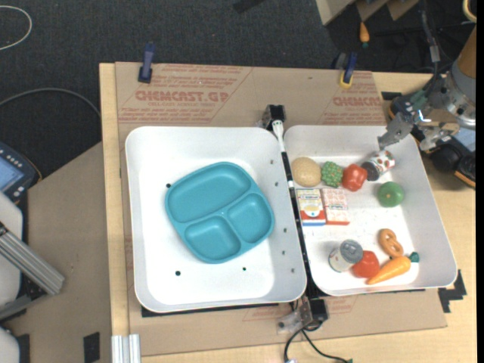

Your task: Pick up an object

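Bench with two white bins (144, 203). Gripper (395, 133), closure indiscernible, hovers at one o'clock above a small, probably light, rigid patterned object (380, 164); grasp its sides.

You can't tell whether the gripper (395, 132) at the right bin's (431, 225) far edge is parted or closed, as its tips blur together. The arm (461, 97) is cut off by the right edge. The small white item (380, 163) just below the tips is too small to identify, and the printing on the two cartons (322, 206) is unreadable
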`<state>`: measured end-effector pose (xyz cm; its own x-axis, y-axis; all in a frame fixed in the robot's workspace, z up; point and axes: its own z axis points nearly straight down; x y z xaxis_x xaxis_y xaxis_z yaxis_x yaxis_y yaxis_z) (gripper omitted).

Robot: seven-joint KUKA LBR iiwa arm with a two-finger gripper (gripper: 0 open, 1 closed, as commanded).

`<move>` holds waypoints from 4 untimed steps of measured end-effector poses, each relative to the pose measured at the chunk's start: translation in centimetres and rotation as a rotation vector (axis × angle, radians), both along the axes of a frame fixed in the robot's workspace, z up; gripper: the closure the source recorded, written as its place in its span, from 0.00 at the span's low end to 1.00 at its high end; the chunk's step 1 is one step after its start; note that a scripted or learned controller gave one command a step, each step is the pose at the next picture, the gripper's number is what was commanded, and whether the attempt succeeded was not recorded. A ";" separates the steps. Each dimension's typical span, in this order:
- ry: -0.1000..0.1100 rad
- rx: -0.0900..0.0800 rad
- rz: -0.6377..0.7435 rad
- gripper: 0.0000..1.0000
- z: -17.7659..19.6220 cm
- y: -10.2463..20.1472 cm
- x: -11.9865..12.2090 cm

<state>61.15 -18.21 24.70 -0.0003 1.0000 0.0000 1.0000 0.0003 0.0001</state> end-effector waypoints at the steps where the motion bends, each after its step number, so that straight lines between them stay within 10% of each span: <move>1: 0.003 0.000 -0.006 0.00 1.2 -4.5 -6.2; 2: 0.008 0.003 -0.005 0.00 -3.2 -4.2 -13.7; 3: -0.001 0.000 0.003 0.00 -11.5 -4.1 -7.0; 4: 0.002 0.003 -0.004 0.00 -6.8 -4.2 -13.4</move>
